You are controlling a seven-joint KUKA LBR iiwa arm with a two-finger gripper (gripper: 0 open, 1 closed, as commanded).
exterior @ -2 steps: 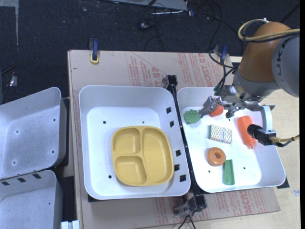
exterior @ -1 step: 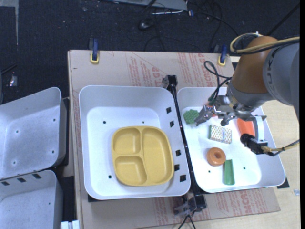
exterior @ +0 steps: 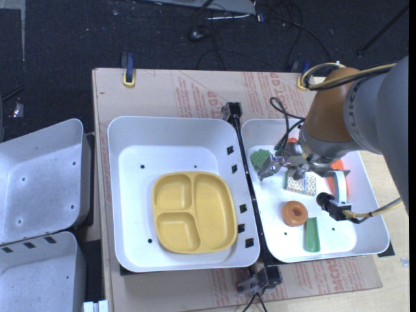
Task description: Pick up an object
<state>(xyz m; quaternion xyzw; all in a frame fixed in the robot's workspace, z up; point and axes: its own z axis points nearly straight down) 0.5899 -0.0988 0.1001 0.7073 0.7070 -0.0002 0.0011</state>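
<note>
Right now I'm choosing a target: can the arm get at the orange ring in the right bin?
Probably yes. The orange ring lies open on the bin floor just below the gripper, nothing on it; the green stick lies beside it.

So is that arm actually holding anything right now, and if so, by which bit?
It cannot be told. The gripper is low in the right bin, next to a green object and a patterned block, but nothing visibly sits between its fingers.
</note>
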